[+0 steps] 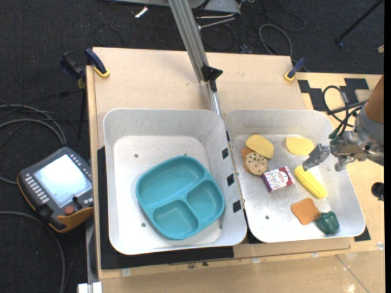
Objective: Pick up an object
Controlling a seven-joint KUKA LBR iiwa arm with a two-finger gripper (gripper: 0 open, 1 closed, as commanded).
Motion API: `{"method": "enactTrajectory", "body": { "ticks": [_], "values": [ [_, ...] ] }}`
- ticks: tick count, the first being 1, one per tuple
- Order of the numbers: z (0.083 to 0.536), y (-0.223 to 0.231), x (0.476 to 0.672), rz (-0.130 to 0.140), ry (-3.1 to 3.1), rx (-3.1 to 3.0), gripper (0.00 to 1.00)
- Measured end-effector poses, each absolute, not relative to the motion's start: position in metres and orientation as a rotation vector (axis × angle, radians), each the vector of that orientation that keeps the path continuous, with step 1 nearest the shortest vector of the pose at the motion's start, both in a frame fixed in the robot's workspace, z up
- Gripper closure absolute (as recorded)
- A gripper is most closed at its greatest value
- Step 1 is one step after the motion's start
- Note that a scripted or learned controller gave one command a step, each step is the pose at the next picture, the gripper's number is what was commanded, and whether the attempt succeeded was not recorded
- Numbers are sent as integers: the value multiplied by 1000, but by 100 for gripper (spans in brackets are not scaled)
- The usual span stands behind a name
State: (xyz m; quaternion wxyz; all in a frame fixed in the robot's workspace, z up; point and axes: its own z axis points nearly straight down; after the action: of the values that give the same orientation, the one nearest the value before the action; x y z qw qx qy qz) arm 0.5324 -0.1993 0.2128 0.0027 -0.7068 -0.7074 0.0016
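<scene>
Wooden bench [159,81]: left bin [122,133], right bin [348,215] side by side.

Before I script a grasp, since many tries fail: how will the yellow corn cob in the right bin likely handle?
The corn cob looks like a long rounded toy, so it may roll sideways if nudged. Its surface looks smooth, so it could slip from a loose pinch. It probably is light and stiff, lying flat on the right bin floor.

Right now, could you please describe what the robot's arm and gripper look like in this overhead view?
At the view's right edge, the arm's grey rounded wrist segment carries an orange-brown band along its upper edge. Black cables loop beside it. Below sits a boxy metallic grey gripper, its slim dark-grey finger reaching over the right shallow white plastic bin.
</scene>
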Motion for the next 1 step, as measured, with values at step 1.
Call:
{"method": "enactTrajectory", "body": {
  "ticks": [1],
  "values": [
    [168, -200, 526, 4, -2217, -2219, 0]
  ]
}}
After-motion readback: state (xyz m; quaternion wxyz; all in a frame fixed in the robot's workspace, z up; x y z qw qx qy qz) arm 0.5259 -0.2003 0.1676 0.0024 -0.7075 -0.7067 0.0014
